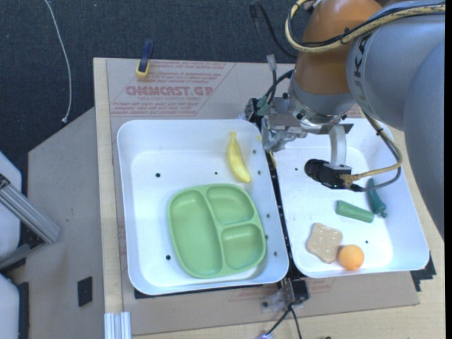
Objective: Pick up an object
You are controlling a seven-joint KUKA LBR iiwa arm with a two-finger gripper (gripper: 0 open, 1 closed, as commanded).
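Note:
My gripper point(272, 137) hangs at the back of the bench, above the wall where the two bins meet. A yellow banana point(238, 159) lies just to its left in the left bin point(134, 189), close to it but apart. In the right bin point(402, 224) lie a green stick-shaped piece point(353, 211), a teal piece point(376, 199), a tan cracker-like slab point(323, 242) and an orange ball point(351, 257), all nearer the front than the gripper. I see nothing between the fingers.
A green divided plate point(215, 228) takes up the front half of the left bin. A blue and yellow clamp point(144, 58) sits on the board behind the bins. The grey arm covers the back right of the right bin.

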